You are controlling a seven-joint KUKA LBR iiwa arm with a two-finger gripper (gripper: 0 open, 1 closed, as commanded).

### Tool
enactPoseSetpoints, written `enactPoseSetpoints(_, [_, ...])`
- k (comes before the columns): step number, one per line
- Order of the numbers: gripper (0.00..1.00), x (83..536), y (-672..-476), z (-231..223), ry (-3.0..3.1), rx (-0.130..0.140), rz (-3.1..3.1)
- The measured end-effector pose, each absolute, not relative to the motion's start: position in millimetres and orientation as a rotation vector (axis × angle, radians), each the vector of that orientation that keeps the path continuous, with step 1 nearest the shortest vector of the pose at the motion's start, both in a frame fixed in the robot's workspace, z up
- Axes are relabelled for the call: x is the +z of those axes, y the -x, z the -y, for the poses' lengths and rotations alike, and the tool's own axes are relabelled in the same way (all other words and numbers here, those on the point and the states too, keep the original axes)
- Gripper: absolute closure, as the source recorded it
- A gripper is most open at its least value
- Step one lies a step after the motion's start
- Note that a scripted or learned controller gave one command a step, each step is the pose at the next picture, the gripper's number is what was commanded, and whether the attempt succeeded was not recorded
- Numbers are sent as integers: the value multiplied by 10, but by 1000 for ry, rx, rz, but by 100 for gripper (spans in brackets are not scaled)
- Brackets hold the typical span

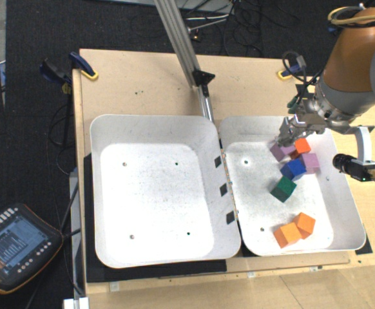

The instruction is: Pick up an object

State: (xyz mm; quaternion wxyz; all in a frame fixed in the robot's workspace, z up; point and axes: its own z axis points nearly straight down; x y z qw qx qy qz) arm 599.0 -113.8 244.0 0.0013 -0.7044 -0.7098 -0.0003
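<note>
Several small blocks lie in the right bin (252, 240). A purple block (278, 150) sits by an orange block (302, 147), with a blue block (294, 167), a pink-purple block (311, 162) and a green block (283, 189) just below them. Two orange blocks (295, 229) rest near the bin's front edge. My gripper (288, 136) hangs over the back of the right bin, right above the purple block and beside the orange one. I see nothing lifted in it.
The left bin (110, 192) stands beside the right one, split by a rim with black clips (224, 188). A metal pole (186, 50) slants in from the top. A teach pendant (10, 246) lies at the lower left. Clamps sit at the board's back corners.
</note>
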Motion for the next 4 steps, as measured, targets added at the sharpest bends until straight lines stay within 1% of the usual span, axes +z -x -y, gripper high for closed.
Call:
enactPoseSetpoints(2, [100,2517,-6045,194,2213,-2,2230])
enactPoseSetpoints(4, [100,2281,-6135,-841,2212,-1,2229])
